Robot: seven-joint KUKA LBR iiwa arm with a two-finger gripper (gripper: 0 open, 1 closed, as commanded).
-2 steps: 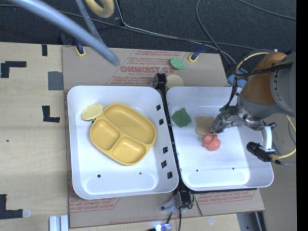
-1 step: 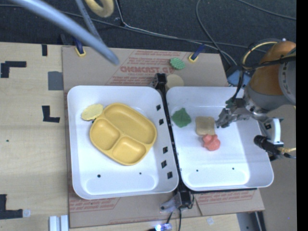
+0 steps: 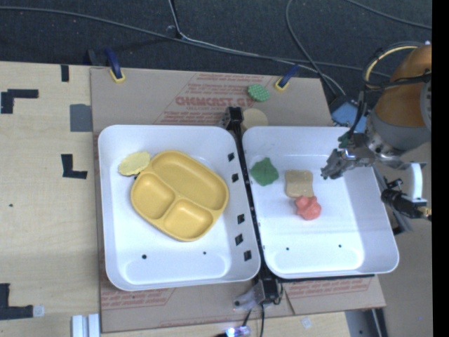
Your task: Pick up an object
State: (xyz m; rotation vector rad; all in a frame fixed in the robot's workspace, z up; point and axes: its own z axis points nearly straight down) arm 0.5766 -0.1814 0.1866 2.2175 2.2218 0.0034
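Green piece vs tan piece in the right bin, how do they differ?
Colour: the green piece is dark green, the tan piece is light brown. Shape: the green piece is rounded and lumpy, the tan piece is squarish and looks flat, like a toast slice. Position: the green piece lies near the divider between the bins, the tan piece is nearer the gripper. Both lie loose on the floor of the right bin, untouched.

2 bins [image 3: 210,265] looking glossy white plastic; yellow tray [image 3: 179,194] showing smooth plastic sheen; surface [image 3: 42,223] appearing matt wood.
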